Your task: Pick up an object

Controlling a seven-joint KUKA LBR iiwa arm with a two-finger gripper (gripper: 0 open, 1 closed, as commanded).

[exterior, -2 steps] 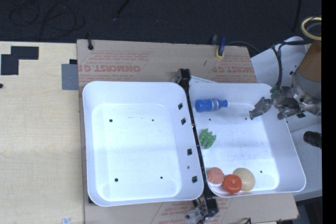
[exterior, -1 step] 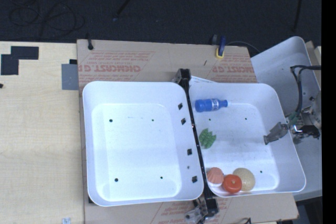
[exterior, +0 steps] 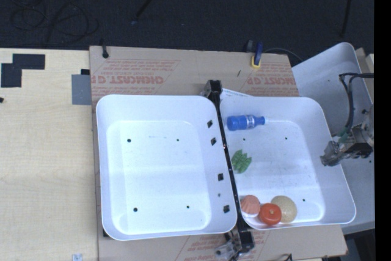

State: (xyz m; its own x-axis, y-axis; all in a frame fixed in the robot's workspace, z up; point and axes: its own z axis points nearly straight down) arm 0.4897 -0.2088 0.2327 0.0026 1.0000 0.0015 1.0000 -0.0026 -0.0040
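Bottle (exterior: 245, 122), blue with a paler cap, lies on its side in the upper left part of the right bin (exterior: 317, 110), close to the black divider (exterior: 225, 156) that runs between the 2 bins. Its long axis runs nearly left to right across the frame, tilted slightly, with the cap end pointing right and a touch upward. Bare white floor lies to its right and below it, so that side is open, while the bin's upper wall and the divider crowd it from above and from the left.

Below the bottle, near the divider, sits a small green leafy piece (exterior: 241, 161), well apart from everything else. In the lower left corner of the right bin 3 round things crowd together: a pink-and-white one (exterior: 249, 205), a red tomato-like one (exterior: 269, 213) and a tan one (exterior: 285, 207), touching or nearly so, pressed toward the lower wall.

The left bin (exterior: 104, 131) fills the middle of the frame.

The gripper (exterior: 335, 153) hangs at the right edge of the right bin, about over its right wall, well apart from the bottle and from the other things. Nothing shows between its fingers; how wide they stand I cannot tell, as it is small and dark against the rim.
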